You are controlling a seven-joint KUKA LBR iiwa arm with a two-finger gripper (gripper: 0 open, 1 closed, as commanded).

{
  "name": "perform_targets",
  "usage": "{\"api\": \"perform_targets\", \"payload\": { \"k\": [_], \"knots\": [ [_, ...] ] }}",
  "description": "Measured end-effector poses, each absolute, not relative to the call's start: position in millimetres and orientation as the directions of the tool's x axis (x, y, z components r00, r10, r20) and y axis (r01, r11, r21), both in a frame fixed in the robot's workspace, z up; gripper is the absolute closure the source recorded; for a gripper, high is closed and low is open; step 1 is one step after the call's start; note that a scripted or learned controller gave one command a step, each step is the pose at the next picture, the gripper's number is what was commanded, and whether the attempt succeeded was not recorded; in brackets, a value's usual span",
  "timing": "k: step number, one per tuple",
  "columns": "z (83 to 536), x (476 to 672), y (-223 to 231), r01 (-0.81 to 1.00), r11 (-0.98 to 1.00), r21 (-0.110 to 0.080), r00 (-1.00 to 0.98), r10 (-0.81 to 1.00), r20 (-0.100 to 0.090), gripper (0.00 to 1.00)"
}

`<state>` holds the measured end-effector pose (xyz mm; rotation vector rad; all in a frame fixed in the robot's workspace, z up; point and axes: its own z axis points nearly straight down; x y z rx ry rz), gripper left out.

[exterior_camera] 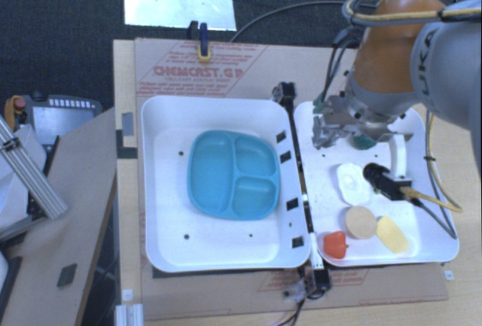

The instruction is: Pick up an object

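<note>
My gripper (pixel 327 135) hangs low over the far left part of the right bin (pixel 437 242), close to the divider between the bins. Just right of it a teal object (pixel 364 141) peeks out from under the wrist, mostly hidden. A white lumpy object (pixel 349 181) lies in the middle of that bin, below the gripper. Toward the front sit a tan round disc (pixel 361 222), a yellow oblong piece (pixel 392 234) and a small red-orange item (pixel 335 244) in the front left corner. None of them is seen between the fingers.
The left bin (pixel 162 166) holds a blue divided plate (pixel 233 174). A black clip strip (pixel 290 159) runs along the wall between the bins. Cardboard (pixel 203 68) lies under both bins, and a yellow clamp (pixel 203 42) stands at its far edge.
</note>
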<state>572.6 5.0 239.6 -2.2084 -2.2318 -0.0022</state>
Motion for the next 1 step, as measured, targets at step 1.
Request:
{"api": "perform_targets", "payload": {
  "k": [1],
  "knots": [
    [242.6, 577.8, 58.4, 1.000, 0.010, 0.001, -0.010, 1.000, 0.002, 1.00]
  ]
}}
